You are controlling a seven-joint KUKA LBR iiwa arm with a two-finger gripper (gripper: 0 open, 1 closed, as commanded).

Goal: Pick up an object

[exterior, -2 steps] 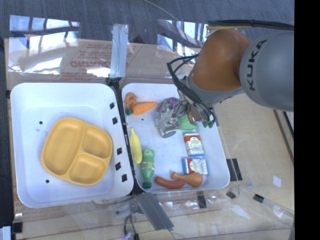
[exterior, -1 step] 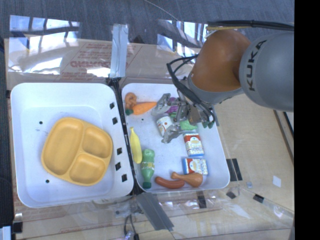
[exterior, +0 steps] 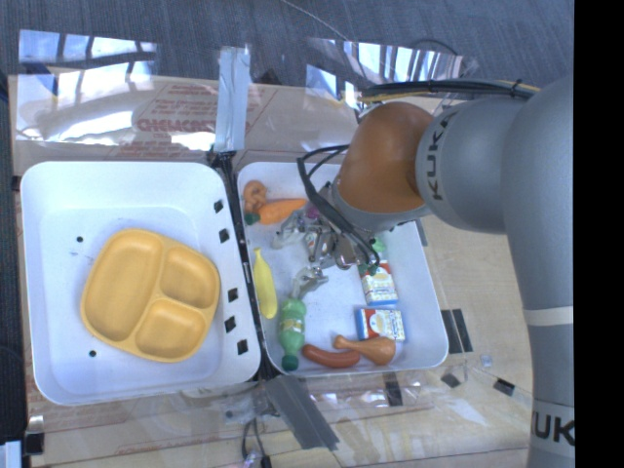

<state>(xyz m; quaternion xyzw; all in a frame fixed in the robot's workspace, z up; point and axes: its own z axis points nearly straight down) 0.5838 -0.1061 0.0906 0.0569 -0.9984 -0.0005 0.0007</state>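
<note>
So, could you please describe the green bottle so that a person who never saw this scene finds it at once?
Look in the right bin, the one under the arm, and go to its near left corner. The green bottle lies there, just below the yellow banana and above the red sausage. It is the only green item in that corner and has a lighter cap end.

arm (exterior: 487, 164): "KUKA" | cardboard (exterior: 175, 120): perhaps "CHELACO", blurred

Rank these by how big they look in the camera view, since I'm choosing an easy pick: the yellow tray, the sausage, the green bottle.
1. yellow tray, by far the largest.
2 and 3. sausage and green bottle look about alike; I would not rank them.
</note>
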